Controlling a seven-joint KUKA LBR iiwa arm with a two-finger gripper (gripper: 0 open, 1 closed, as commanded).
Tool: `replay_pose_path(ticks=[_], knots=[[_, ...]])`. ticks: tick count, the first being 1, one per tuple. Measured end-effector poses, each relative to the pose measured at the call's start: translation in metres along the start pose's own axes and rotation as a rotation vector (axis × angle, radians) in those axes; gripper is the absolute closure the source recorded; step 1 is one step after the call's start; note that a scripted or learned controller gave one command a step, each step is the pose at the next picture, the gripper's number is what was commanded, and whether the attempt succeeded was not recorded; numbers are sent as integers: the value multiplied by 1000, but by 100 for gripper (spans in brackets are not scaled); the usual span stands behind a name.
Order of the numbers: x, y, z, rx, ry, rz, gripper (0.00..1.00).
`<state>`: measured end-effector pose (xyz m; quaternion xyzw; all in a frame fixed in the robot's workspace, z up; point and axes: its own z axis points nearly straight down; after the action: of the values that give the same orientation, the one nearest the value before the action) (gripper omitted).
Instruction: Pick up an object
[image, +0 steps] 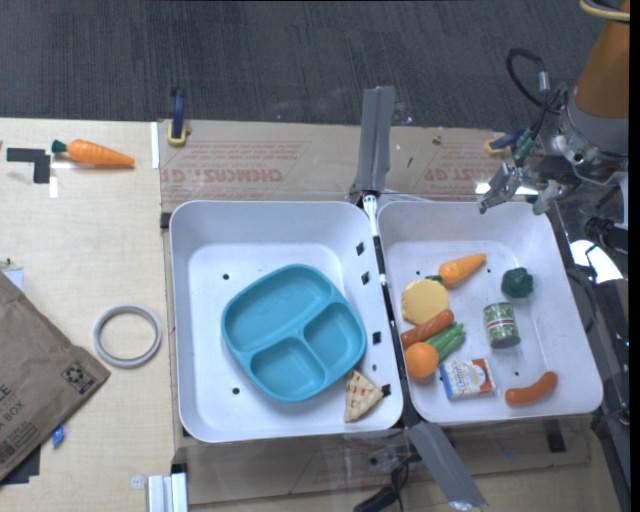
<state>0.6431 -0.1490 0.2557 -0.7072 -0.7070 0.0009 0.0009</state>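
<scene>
My gripper (517, 196) hangs over the far right rim of the right bin (560, 250), above the toys and touching none of them. Its fingers look open with nothing between them. Inside this bin lie an orange carrot (462, 268), a yellow disc (425, 298), a dark green broccoli (517, 283), a small can (500, 325), a red sausage (428, 327), a green vegetable (449, 342), an orange fruit (421, 360), a small carton (466, 378) and another sausage (530, 388). The carrot and broccoli are nearest the gripper.
The left bin (200, 300) holds a blue divided plate (293, 332) and a toy sandwich wedge (362, 395). On the bench to the left are a second carrot (95, 153), a tape ring (127, 334) and a cardboard box (30, 380). A grey divider bar (375, 140) stands between the bins.
</scene>
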Motion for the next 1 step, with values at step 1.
replay_pose_path(ticks=[1], knots=[[25,-4,149,-5,-2,-168,0]])
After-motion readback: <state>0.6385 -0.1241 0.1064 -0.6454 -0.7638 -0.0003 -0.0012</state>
